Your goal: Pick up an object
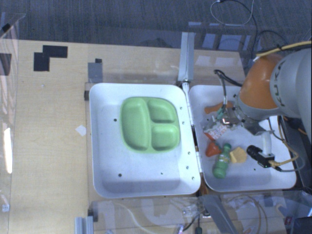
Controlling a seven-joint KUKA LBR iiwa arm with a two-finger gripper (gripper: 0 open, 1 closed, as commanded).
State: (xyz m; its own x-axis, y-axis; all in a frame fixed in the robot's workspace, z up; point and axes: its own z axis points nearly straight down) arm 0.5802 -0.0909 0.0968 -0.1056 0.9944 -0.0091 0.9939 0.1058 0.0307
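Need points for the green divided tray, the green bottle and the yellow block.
green divided tray (148, 124): camera view, on the ridge between its compartments, left bin.
green bottle (222, 163): camera view, mid-body, right bin.
yellow block (238, 155): camera view, centre of its top face, beside the bottle.

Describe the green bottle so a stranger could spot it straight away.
Look at the right bin of the two white ones, the one the grey and orange arm reaches into. Near its front wall lies a small green bottle. It lies between a red piece and a yellow block, and it alone there is green.
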